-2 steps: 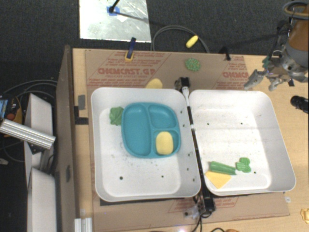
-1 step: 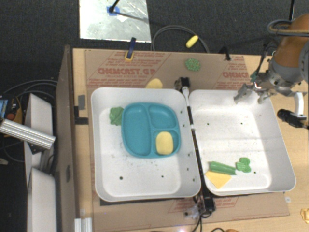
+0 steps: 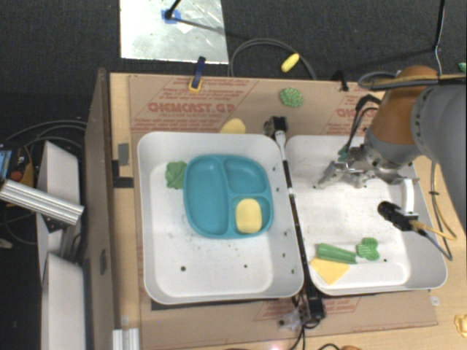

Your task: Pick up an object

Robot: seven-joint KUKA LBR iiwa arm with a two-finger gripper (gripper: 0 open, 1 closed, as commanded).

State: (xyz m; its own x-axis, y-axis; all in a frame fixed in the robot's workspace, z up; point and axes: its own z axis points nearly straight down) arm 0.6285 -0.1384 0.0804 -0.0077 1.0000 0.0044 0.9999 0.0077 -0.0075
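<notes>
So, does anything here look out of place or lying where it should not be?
Yes. A few small items lie on the cardboard behind the bins, outside both: a green bumpy piece, a yellow piece near a cable, and another yellow piece just behind the left bin's rim. Inside the bins, nothing looks spilled or damaged.
</notes>
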